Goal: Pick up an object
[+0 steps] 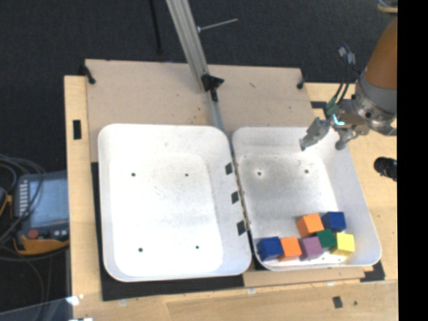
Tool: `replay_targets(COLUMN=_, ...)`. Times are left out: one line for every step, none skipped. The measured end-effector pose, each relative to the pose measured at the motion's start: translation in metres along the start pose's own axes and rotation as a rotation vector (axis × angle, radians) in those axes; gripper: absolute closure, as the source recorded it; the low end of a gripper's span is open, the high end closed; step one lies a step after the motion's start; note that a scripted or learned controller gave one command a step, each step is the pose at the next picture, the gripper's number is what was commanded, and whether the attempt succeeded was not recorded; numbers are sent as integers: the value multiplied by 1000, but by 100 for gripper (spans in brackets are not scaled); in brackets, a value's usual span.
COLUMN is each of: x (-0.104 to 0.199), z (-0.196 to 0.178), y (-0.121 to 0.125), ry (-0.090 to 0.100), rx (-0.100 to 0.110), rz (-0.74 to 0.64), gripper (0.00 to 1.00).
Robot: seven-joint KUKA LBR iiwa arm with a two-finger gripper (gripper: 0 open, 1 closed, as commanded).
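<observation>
Two shallow white plastic bins sit side by side on a pale wooden bench (281,306). The left bin (167,199) shows only its scuffed white floor with a few small dark dots. The right bin (267,179) holds a cluster of small coloured cubes packed into its near right corner: a blue cube (269,247) at the left end of the front row, then an orange cube (291,247), a purple cube (311,247), and a yellow cube (345,243) at the right end. Behind these lie a second orange cube (309,224), a green cube (326,238) and a second blue cube (334,220).

The grey arm with its orange band (382,59) enters from the right. Its two-finger gripper (326,136) hangs above the far right edge of the right bin, well apart from the cubes. Its two fingers stand spread, with nothing between them. A slanted aluminium post (190,39) rises behind the bins.
</observation>
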State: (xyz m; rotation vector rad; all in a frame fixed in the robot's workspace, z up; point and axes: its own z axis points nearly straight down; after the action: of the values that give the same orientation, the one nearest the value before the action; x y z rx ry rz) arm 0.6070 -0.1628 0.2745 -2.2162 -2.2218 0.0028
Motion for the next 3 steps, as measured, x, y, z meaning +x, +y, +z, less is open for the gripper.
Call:
replay_targets(x=0, z=-3, y=1, ry=-1, rx=-5, rz=-1, gripper=0)
replay_targets(x=3, z=40, y=1, ry=-3, rx=-1, rz=2, gripper=0)
replay_targets(x=-2, z=98, y=-8, ry=-3, rx=2, rz=4, gripper=0)
